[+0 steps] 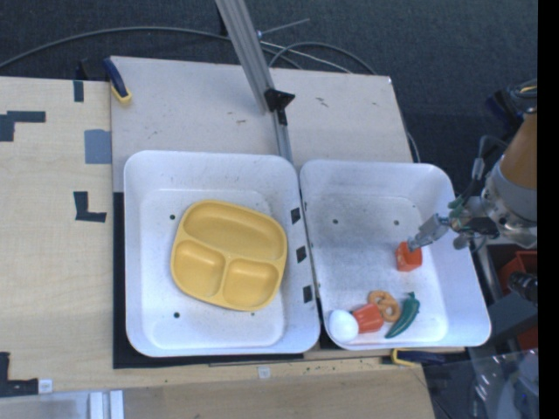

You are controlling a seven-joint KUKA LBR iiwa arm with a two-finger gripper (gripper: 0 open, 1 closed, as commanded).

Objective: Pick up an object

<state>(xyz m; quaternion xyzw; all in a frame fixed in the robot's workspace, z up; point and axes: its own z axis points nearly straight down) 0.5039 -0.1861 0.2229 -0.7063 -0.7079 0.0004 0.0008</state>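
Reaching over the right bin's (376,175) right edge, the gripper (423,236) hangs just above the small red block (408,257), well placed for grasping, though I cannot tell its grip state.

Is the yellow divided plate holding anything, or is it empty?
Empty: the yellow plate in the left bin shows three bare compartments.

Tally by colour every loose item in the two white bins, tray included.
Yellow: 1, the divided tray in the left bin.
Red: 2, a small block at the gripper, and a piece near the right bin's front wall.
White: 1, an egg.
Green: 1, a pepper.
Orange-brown: 1, a pretzel.
Total: 6
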